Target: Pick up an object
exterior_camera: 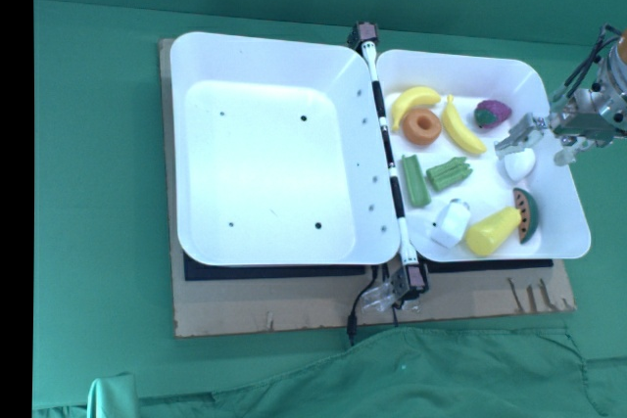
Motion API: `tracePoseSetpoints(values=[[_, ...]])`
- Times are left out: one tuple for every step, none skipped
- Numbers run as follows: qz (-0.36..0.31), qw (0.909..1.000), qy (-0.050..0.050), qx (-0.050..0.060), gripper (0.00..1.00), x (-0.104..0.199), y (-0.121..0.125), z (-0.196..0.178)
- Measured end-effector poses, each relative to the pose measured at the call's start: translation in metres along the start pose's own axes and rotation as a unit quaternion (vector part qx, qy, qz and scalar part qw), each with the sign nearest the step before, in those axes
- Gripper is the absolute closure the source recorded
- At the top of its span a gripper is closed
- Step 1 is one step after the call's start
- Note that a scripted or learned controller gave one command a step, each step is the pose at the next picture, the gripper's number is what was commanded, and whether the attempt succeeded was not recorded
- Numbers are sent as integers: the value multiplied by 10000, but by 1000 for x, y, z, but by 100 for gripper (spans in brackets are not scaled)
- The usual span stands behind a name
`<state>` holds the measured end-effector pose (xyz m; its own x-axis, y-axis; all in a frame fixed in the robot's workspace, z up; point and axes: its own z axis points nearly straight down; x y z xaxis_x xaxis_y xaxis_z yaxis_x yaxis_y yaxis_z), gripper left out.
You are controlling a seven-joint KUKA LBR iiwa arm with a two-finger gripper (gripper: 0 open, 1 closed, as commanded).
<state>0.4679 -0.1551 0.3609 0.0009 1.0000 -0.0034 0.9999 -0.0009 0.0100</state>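
The right bin (549, 88) holds toy foods: two yellow bananas (416, 100) (460, 125), an orange donut (422, 127), a purple fruit (492, 114), two green vegetables (415, 180) (449, 172), a white carton (450, 222), a yellow pear (493, 231), a watermelon slice (526, 214) and a white egg (519, 163). My gripper (542, 143) hangs over the bin's right side, just above the egg. It is open, its fingers spread, with nothing between them.
The left bin (265, 73) lies beside the right one, split off by a black-and-white divider rail (387, 147). Both rest on a cardboard sheet (294, 308) on green cloth. The arm comes in over the right rim.
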Motion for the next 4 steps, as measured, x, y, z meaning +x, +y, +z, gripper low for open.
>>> tracePoseSetpoints(values=[[10,10000,4,20,0,-1,0,2],[10,10000,4,20,0,-1,0,2],[37,10000,12,65,0,-34,-2,75],[8,10000,-17,-11,0,-32,8,160]])
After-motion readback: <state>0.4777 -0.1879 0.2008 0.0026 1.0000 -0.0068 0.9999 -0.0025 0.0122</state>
